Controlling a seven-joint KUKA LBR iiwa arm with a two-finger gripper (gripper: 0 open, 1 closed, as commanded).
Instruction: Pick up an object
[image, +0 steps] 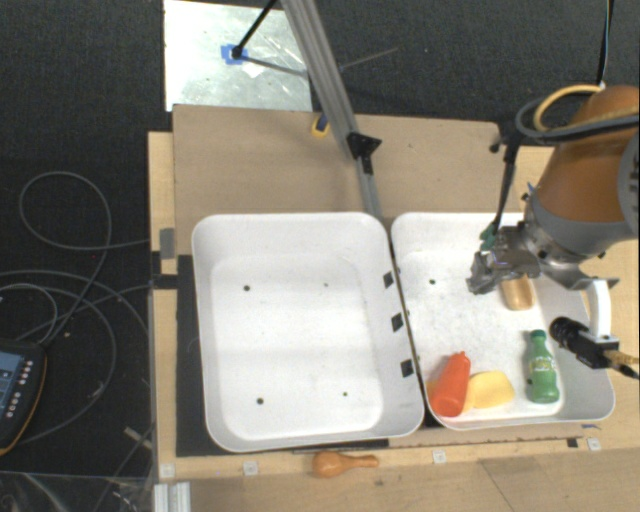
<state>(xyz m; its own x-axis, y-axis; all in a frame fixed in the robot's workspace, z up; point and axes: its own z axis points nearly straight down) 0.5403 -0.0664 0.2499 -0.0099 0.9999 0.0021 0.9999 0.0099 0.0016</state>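
Note:
My gripper (488, 272) hangs low over the upper right part of the right bin (440, 250), on the grey arm with the orange band (590, 180). A tan, rounded object (518, 293) lies just right of and below the gripper, partly covered by it; whether it is touched I cannot tell. Along the bin's front edge lie a red bottle-shaped object (451, 383), a yellow block (490, 390) against it, and a green bottle (541, 367) standing further right.
The left bin (290, 240) sits beside the right one, with black clips (396, 321) along their shared wall. A wooden pear-shaped piece (344, 462) lies on the bench in front. A grey pole (335, 95) slants in from the top. Cables lie on the floor at left.

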